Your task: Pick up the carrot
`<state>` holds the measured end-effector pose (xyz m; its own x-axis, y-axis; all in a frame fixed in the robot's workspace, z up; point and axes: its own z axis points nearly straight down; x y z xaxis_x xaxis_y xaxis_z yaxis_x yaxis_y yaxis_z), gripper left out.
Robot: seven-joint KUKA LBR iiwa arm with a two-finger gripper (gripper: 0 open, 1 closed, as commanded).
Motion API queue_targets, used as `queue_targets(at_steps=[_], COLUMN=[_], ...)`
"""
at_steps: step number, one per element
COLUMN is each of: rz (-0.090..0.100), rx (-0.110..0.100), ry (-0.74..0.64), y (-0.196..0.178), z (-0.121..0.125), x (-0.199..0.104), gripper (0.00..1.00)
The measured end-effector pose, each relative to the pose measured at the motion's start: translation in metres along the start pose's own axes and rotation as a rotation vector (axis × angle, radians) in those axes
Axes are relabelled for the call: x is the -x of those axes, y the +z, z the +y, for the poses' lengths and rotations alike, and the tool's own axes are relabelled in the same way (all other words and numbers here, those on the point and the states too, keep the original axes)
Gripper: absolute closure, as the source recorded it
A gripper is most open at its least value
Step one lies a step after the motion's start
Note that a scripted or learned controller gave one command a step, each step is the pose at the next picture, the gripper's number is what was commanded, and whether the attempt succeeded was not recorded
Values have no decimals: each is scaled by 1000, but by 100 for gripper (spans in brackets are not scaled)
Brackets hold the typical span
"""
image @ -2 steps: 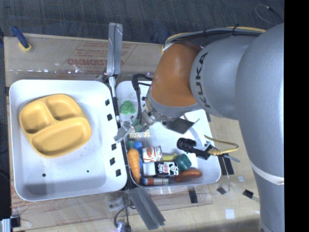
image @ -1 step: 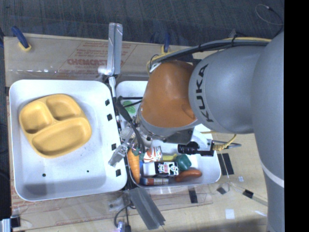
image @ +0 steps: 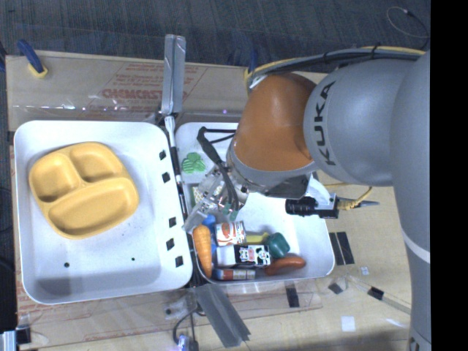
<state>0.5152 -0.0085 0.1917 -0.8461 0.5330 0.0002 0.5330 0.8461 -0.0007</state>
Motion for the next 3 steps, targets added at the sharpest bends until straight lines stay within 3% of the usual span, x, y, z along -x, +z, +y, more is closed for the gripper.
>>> queue_targets(at_steps=[1, 2, 3], rz=[2, -3, 2], rx=[-1, 2, 0], ry=[-157, -258, -685], y=[0, -46, 1], z=[19, 33, 29], x=[-58, -65, -64], gripper=[0, 0, 0])
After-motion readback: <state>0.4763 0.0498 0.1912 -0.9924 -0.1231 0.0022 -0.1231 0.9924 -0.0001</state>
